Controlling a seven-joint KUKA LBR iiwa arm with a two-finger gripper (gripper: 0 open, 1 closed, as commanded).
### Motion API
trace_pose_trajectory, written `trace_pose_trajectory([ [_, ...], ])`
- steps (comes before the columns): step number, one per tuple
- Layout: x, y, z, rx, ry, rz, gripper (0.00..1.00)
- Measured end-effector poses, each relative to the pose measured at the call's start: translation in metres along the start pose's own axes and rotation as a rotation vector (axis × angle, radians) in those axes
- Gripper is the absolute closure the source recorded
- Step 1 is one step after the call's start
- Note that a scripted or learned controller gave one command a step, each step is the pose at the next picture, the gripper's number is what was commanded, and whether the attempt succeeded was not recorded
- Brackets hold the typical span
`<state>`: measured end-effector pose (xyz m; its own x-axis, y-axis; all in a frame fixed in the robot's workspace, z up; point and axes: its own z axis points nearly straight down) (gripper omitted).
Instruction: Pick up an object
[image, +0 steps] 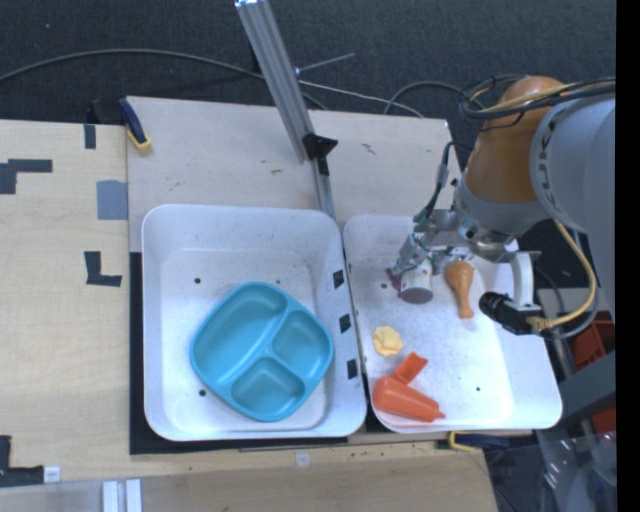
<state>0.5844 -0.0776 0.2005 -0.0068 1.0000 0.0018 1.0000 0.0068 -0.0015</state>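
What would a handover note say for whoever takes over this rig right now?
Gripper: low in the right white bin, at a small grey and maroon cylinder; grip not confirmed.
Right bin also holds a tan drumstick-shaped toy, a small yellow lump and an orange carrot-shaped toy near the front edge.
Left white bin holds a blue three-compartment plastic tray.
Done: arm is down at the objects.
Left: get a secure hold and lift; nothing looks raised yet.
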Motion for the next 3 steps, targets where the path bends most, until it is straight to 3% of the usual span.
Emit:
trace_pose_trajectory([
  [3, 0.152, 0.045, -0.033, -0.001, 0.000, 0.000, 1.00],
])
